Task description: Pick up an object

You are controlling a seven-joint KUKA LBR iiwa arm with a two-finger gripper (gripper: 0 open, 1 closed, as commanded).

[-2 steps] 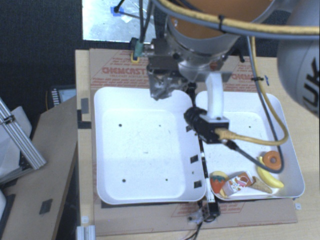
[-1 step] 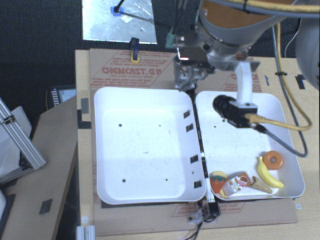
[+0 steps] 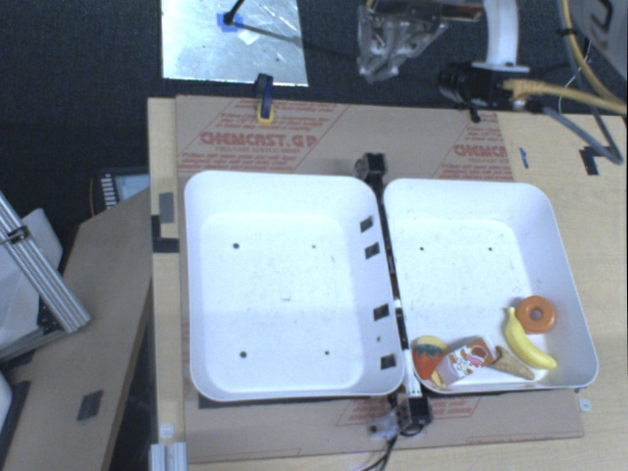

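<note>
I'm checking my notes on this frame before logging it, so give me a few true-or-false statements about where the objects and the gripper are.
1. The banana lies in the right bin. True.
2. The orange ring sits in the left bin. False: it is in the right bin, next to the banana.
3. The gripper is high at the top of the view, beyond the bins. True.
4. The objects are gathered at the right bin's far edge. False: they cluster along its near edge, toward the right corner.
5. The gripper has the banana between its fingers. False: the banana lies in the bin, far from the gripper.
</note>
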